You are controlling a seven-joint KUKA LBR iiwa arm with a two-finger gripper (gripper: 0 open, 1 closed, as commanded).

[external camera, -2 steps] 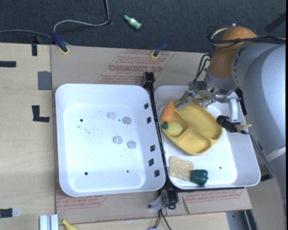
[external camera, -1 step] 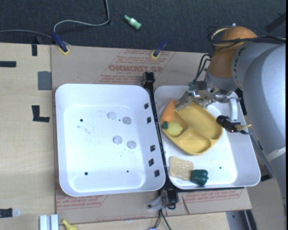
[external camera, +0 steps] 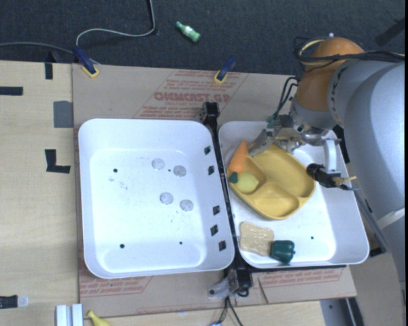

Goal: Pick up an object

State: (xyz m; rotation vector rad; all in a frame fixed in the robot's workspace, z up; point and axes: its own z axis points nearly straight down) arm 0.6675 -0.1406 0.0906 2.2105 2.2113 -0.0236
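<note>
**Fingers at the far rim of the yellow tray, pointing toward the carrot**

Look to the right-hand shallow white plastic bin [external camera: 340, 240], where every candidate object lies. The two-finger gripper [external camera: 270, 136] hangs over its far side, just under the grey arm [external camera: 377, 134] and the orange band above the wrist [external camera: 326, 70]. You cannot tell from this view how wide the fingers stand; they read as a dark cluster against the bin wall, and nothing can be seen held between them.

The relation that matters: the orange tapered carrot-shaped toy [external camera: 239, 157] lies just to the left of the gripper and a little nearer the camera, its long axis running from the far side down toward the divider between the bins. Its lower end meets a small round yellow-and-green toy [external camera: 246, 180]. Both sit on the left lip of the yellow shallow plastic tray [external camera: 285, 189], which lies aslant across the middle of the bin and reaches right under the gripper.

So the nearest thing is probably the tray rim itself, with the carrot a short shift left. Closing across the carrot's narrow width looks the easier hold.

Well apart, at the near edge of the bin, a pale tan textured slab [external camera: 256, 237] touches a dark green pepper-shaped toy [external camera: 282, 251]. The left-hand white bin [external camera: 95, 195] holds only small grey discs [external camera: 171, 182]
</note>
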